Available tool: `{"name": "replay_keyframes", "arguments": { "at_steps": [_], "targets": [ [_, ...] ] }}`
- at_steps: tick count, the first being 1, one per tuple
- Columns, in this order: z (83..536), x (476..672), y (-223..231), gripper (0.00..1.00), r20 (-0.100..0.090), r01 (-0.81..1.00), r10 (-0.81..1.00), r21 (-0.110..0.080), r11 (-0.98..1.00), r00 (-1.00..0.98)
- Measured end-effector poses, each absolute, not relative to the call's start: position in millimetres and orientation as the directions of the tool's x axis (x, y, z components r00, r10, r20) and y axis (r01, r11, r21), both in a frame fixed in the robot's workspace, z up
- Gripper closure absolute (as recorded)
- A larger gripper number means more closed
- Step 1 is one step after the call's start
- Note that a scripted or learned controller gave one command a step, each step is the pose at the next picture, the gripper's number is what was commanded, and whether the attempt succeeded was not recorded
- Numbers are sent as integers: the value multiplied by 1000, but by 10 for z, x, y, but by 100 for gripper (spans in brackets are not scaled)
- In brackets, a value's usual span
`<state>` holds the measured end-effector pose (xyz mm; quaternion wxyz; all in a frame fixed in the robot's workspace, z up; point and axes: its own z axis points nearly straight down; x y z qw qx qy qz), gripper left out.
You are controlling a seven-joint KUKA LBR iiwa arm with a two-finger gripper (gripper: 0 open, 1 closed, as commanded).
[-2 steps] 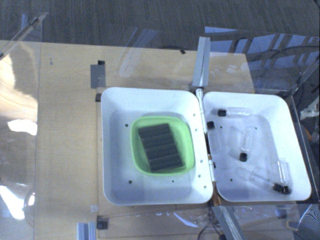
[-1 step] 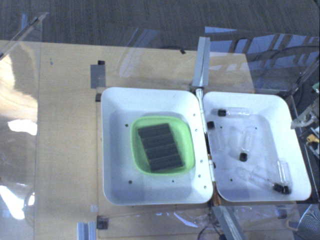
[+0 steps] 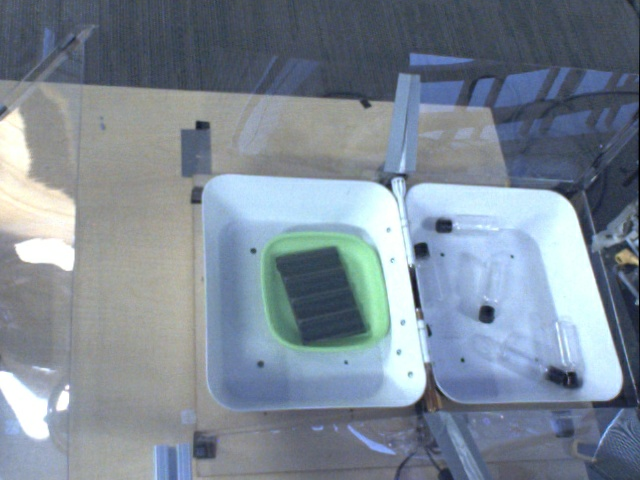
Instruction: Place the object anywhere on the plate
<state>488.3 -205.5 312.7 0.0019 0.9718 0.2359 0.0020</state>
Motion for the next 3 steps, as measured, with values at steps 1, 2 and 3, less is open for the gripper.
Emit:
{"name": "replay_keyframes", "arguments": {
  "at_steps": [1, 2, 3],
  "targets": [
    [3291, 4885, -2057, 0, 4, 385, 385, 6, -923, 923],
    [3296, 4884, -2057, 0, 4, 314, 314, 5, -949, 949],
    [3407, 4887, -2058, 0, 5, 235, 235, 6, -972, 972]
  ]
}}
